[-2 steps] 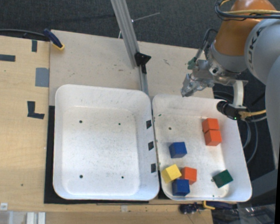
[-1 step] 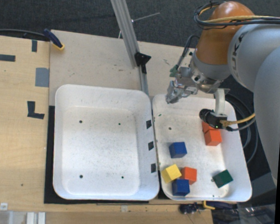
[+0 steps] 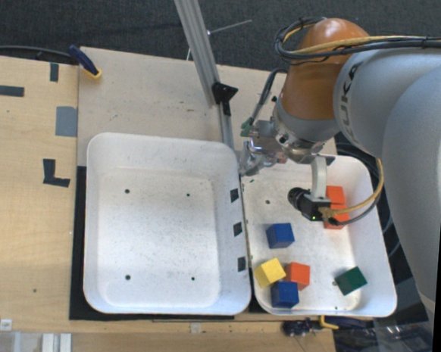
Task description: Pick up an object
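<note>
We take this as the approach step: nothing is grasped yet. The gripper [image 3: 250, 162] hangs at the far corner of the right bin [image 3: 322, 252], close to the rim it shares with the left bin [image 3: 155, 231]. The wrist of the arm [image 3: 319, 80] blocks much of it from above. We cannot tell from this slant whether the gripper is released or clenched, and we see no object in it.

The candidates all lie in the right bin, well apart from the gripper. A blue cube [image 3: 280, 234] sits alone near the middle. Toward the near edge, a yellow cube [image 3: 271, 271], an orange cube [image 3: 299, 274] and a second blue cube [image 3: 285, 293] crowd together, touching or almost so. A green block [image 3: 350, 280] lies by itself near the right wall. An orange block [image 3: 335, 196] sits under the wrist hardware, partly covered, possibly with a redder piece just below it, though we cannot be sure.

In our judgement the next move calls for choosing one target and bringing the gripper over it, toward the near side of the bin. The lone blue cube looks like the easiest choice, since it has free space on every side. The cluster of three is riskier, because a descent there could land on a neighbour or push the cubes apart. The gripper then has to come down squarely over the chosen cube before closing.
</note>
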You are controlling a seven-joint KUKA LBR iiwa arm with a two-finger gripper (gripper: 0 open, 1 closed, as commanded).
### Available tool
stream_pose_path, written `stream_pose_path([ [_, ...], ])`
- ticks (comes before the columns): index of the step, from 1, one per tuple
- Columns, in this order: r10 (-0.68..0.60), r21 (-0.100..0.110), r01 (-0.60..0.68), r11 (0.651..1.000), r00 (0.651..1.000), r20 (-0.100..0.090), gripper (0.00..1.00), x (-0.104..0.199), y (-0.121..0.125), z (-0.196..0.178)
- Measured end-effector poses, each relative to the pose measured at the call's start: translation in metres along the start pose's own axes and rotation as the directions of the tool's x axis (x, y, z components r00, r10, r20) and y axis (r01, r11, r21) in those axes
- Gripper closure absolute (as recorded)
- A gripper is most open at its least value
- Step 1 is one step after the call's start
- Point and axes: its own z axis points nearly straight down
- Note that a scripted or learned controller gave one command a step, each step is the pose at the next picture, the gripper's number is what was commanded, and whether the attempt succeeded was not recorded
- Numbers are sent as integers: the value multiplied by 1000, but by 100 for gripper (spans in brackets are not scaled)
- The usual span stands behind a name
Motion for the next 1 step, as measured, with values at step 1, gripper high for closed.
stream_pose_path([
  [1,0,-1,0,1000,1000,0,100,39,-24,-3],
])
